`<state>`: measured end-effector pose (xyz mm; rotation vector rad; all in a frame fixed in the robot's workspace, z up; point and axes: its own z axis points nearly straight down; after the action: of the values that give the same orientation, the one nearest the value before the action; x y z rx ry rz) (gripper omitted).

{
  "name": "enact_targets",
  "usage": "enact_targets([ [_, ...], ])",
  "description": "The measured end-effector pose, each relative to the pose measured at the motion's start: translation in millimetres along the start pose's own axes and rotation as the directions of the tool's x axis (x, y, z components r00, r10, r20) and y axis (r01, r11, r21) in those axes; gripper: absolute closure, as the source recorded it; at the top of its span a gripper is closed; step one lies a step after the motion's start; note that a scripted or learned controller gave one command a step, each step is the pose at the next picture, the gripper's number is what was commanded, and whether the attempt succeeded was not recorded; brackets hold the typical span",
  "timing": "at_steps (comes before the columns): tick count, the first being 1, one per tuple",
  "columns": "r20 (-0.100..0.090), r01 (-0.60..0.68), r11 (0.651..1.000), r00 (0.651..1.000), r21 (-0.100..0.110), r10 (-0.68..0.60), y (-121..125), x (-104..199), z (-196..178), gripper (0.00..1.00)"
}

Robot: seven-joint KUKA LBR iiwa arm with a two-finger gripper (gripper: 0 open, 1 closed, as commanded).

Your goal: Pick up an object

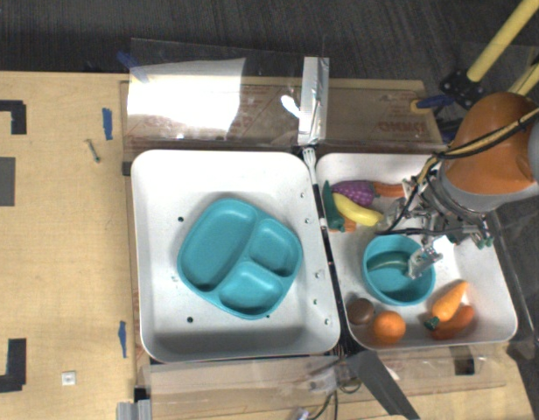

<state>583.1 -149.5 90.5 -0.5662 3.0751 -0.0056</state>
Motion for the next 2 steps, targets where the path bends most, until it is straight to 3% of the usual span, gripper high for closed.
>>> enact_targets([
  [1, 0.001, -0.028, 1.000, 1.000, -0.001, 0.028, 24, -60, 1, 0.00],
  [2, -0.004, -0.019, 1.000, 1.000, -0.001, 0.019, 17, -2, 0, 0.00],
])
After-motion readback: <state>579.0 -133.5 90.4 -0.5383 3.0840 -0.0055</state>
